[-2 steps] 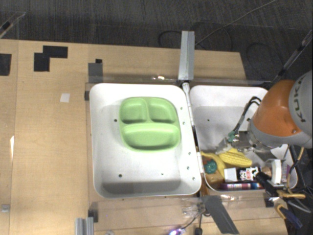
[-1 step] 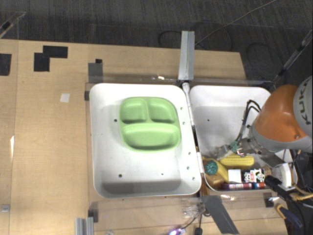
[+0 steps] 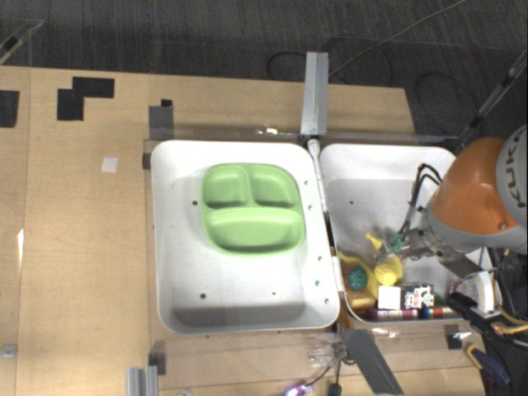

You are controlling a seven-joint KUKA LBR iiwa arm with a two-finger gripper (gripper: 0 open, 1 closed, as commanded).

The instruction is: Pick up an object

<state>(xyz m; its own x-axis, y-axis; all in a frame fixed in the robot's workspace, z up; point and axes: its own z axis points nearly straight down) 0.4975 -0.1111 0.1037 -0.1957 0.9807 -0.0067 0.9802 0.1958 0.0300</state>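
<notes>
The gripper (image 3: 402, 243) sits low in the right bin (image 3: 371, 176), directly over a yellow toy (image 3: 386, 268) in the clutter at its front-left corner. Whether it grips anything cannot be told. The left bin (image 3: 177, 221) holds 1 green divided plate (image 3: 252, 207).

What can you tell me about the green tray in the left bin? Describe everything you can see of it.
The green tray is a light green, smooth, plastic-looking dish with rounded corners. It has three shallow compartments: two smaller ones side by side at the far edge and one long one along the near edge. It lies flat, right way up, in the upper middle of the left bin, resting on the bin's white floor. Nothing lies in it, and nothing else touches it.
</notes>
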